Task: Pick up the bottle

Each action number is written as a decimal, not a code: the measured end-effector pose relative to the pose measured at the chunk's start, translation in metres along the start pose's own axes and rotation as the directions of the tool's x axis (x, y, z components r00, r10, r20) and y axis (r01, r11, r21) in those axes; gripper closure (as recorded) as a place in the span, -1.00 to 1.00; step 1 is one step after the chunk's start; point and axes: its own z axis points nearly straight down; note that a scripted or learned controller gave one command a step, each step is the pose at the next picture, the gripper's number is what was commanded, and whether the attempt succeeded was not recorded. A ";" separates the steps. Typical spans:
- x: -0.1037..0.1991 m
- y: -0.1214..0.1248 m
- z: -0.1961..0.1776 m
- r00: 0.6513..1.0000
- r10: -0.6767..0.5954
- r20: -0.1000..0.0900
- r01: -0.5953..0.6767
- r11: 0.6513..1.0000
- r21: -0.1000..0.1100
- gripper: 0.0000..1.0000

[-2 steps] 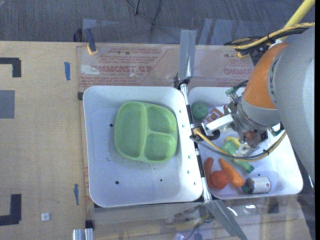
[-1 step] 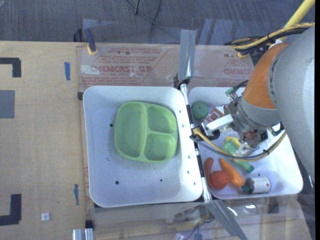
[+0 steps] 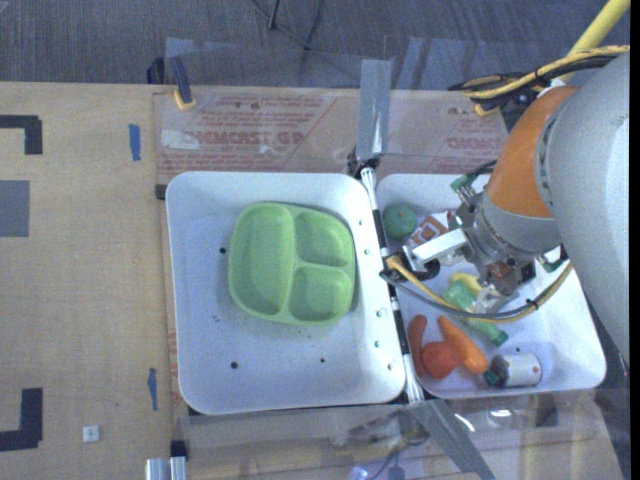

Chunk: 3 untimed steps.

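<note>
While the one grey arm (image 3: 590, 168) is reaching in from the right, its gripper (image 3: 495, 280) is hanging low inside the right bin (image 3: 572, 343), directly over the bottle (image 3: 463, 293). Open or closed, I cannot tell: the wrist is covering it from here.

The bottle is one yellow-green piece lying slantwise near the middle of the right bin, its green end (image 3: 491, 332) pointing toward the near right. It is sitting just under the gripper; whether they are touching is not clear.

Two white bins are sitting side by side on the bench (image 3: 80, 268).

Counting the left bin (image 3: 200, 348): one green plate (image 3: 292, 263), split into three compartments, lying flat in the middle.

Counting the right bin besides the bottle:
- one green ball (image 3: 400, 218) at the far left corner
- one orange-and-white item (image 3: 430, 232) just beside the ball, partly hidden
- one red piece (image 3: 432, 358) against the left wall
- one orange carrot-shaped piece (image 3: 462, 345) leaning across the red piece
- one pale cylinder (image 3: 517, 370) lying on its side by the near wall, close to the carrot's tip
</note>
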 end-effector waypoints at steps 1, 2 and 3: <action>-0.011 0.081 0.094 0.999 0.031 -0.010 -0.031 1.000 -0.006 -1.00; -0.015 0.108 0.095 0.984 -0.177 -0.008 0.177 0.984 -0.007 -1.00; -0.017 0.108 0.085 0.984 -0.178 -0.004 0.178 0.984 -0.008 1.00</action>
